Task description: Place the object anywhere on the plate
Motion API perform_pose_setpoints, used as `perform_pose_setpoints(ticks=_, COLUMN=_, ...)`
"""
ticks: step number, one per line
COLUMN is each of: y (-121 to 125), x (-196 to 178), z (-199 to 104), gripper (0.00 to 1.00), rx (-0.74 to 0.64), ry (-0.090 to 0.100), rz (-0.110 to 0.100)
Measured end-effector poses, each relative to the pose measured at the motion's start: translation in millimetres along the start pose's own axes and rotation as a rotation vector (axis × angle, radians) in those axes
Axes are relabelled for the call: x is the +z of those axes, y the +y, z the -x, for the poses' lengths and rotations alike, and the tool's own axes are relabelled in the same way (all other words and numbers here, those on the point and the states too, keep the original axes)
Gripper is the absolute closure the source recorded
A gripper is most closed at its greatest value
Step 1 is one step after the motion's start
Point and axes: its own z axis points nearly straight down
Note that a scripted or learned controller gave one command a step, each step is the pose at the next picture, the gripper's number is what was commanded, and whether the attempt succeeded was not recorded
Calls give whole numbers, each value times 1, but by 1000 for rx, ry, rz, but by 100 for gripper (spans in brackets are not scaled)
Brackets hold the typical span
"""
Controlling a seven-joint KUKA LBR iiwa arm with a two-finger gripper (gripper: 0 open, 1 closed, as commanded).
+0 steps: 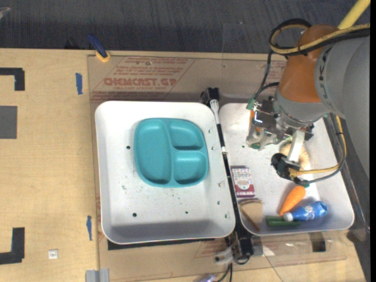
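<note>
Two bins (111, 216) side by side on the bench. Left one holds the plate (171, 151): teal, three compartments, lying flat near the bin's middle, nothing on it.

Right bin, left edge: a small card packet (242, 180), red and white, flat on the floor. Nearer me, a tan curved piece (251, 207) against the wall. Further right, at the near end: a dark green stick (281, 221), an orange carrot (292, 198) and a blue bottle (308, 211), all crowded together and touching.

My gripper (264, 135) is over the far part of the right bin, wrist and cables massed above it. Cannot tell how wide it stands; the wrist hides that. No object visibly held. A pale rounded thing (295, 151) sits just beside my wrist, partly hidden.

Which object is meant is unclear; my guess is one of those close under me.

Risks, as I judge them:
- Near-end cluster is tight; a descent there could nudge neighbours or pinch two.
- Packet lies flat and thin; likely slip.
- Loose cable loop hangs low near the carrot; may snag.
- The carry must clear the wall between the bins.
</note>
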Motion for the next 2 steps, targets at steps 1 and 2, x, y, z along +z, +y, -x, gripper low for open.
perform_pose_setpoints(ticks=1, y=-30, x=11, z=-71, gripper=100, rx=-49, ry=3, rz=-3)
perform_pose_setpoints(ticks=2, y=-46, x=-31, z=-144, gripper=100, rx=53, ry=6, rz=5)
